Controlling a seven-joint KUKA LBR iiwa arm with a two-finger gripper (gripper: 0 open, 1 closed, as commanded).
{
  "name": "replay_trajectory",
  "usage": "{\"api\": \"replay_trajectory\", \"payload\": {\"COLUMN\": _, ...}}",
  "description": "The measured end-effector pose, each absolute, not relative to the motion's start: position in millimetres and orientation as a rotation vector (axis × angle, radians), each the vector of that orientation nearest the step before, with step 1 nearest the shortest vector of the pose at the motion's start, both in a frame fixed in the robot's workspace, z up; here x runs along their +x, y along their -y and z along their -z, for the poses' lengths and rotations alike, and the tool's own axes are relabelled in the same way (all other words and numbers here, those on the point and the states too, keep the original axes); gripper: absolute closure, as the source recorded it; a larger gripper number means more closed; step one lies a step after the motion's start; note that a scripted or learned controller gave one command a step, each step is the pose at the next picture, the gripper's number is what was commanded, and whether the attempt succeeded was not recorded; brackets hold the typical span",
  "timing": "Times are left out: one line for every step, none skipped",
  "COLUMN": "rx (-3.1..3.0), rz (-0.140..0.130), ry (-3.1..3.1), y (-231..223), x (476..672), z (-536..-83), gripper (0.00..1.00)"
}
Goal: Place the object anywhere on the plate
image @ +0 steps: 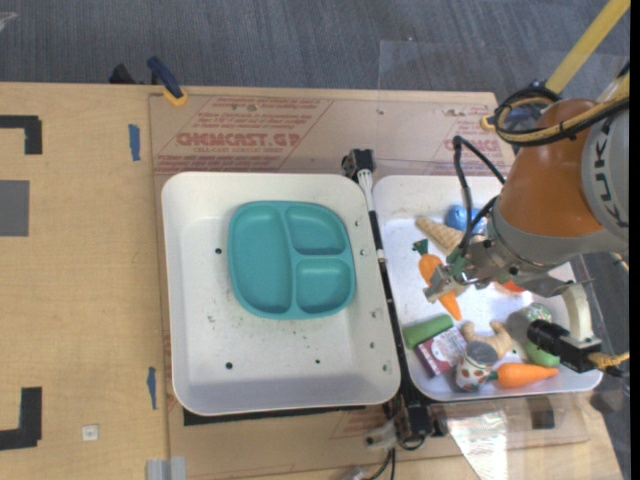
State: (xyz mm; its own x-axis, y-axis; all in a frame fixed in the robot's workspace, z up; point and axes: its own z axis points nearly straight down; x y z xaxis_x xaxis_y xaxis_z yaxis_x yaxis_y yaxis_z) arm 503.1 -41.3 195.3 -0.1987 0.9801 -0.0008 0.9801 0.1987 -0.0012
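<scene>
A teal divided plate [292, 259] lies in the left white bin [190, 358], with nothing on it. My gripper [443, 284] hangs low in the right bin [400, 218], just right of the wall between the bins. Right under it lies an orange toy carrot [430, 267] at a slant, its ends showing on either side of the gripper. I cannot tell whether the gripper touches or holds it. The arm covers the right bin's far right part.
Around the gripper lie a waffle cone [437, 232], a blue toy [457, 215], a green piece [427, 329], a maroon packet [440, 350], a small mushroom-like toy [472, 370] and a second carrot [525, 374]. A black clamp [358, 160] sits between the bins at the back.
</scene>
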Motion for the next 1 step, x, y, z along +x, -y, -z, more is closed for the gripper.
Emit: {"api": "replay_trajectory", "payload": {"rx": -2.198, "rz": 0.001, "ry": 2.245, "y": -22.8, "x": 506.8, "z": -204.2, "gripper": 1.00}}
